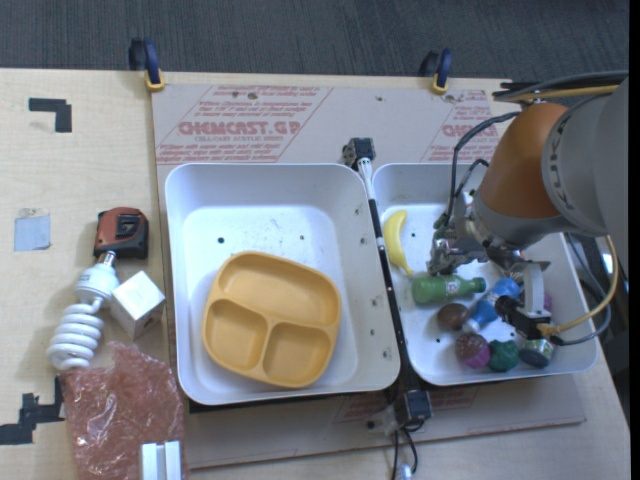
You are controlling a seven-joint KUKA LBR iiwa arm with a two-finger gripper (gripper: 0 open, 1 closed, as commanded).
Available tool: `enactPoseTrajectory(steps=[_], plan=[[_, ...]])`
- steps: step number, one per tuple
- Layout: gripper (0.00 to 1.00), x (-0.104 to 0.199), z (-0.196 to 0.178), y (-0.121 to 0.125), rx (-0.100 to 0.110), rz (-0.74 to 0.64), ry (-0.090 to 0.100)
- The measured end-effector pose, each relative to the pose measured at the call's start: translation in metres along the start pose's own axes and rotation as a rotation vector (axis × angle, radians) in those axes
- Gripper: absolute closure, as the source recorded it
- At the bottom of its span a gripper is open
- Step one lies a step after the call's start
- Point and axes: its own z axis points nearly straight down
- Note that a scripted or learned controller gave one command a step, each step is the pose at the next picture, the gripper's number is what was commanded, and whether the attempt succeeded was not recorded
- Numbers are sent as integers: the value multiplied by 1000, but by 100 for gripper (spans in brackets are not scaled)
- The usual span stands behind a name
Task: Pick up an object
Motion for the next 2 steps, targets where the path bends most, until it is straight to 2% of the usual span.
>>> enactPoseTrajectory(steps=[1, 2], plan=[[0, -13, -1, 87, -1, -4, -1], [0, 2, 0, 43, 0, 0, 0]])
